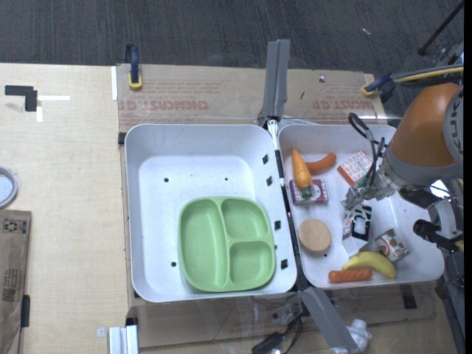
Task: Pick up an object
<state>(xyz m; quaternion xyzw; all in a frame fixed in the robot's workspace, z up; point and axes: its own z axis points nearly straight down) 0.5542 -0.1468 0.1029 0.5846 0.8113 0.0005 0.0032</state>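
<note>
Banana (373, 263) in right bin (413, 271); wooden bench (66, 168), dark carpet (184, 13).

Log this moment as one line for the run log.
arm: over right bin | gripper: low among items, above black-and-white packet | grasp: none visible | left bin: green divided plate
</note>
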